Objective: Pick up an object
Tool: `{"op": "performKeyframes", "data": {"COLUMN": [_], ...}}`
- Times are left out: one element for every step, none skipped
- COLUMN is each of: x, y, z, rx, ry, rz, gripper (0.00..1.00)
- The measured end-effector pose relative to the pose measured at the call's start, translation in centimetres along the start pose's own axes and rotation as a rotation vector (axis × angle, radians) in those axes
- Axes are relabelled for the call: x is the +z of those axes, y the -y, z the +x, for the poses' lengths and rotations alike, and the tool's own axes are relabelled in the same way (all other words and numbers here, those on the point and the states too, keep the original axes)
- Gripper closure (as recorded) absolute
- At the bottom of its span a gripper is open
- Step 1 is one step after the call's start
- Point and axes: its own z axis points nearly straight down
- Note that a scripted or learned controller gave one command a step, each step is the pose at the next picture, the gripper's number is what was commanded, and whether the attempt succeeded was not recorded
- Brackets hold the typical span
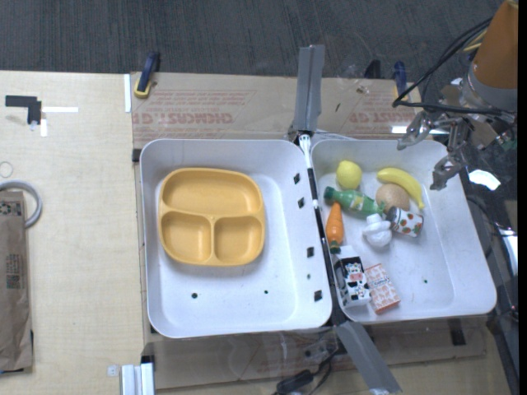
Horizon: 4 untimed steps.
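Claw [435, 151] is hanging spread open and holding nothing over the right bin's [461, 295] far corner. Approach step, I'd say; next it's needing to drop onto the banana [402, 183].

My bench [74, 220] is pale wood, filling the left and middle of the frame. Dark grey carpet [206, 15] runs across the top. A brown cardboard sheet [214, 109] with red print lies along the upper middle, held by a blue clamp [147, 74]. A brown paper bag [12, 278] sits at the left edge.
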Motion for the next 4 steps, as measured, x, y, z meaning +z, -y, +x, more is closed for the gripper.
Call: {"op": "performKeyframes", "data": {"x": [-8.6,0.9,9.6,3.4], "y": [-0.3,-8.8,-11.4,-10.4], "z": [5.6,7.1,12.0,8.5], "rx": [0.152,-0.100,-0.462,-0.463], "ry": [-0.002,-0.006,-0.006,-0.002], "rz": [0.000,-0.005,-0.005,-0.004], "gripper": [0.00,0.00,0.00,0.00]}}
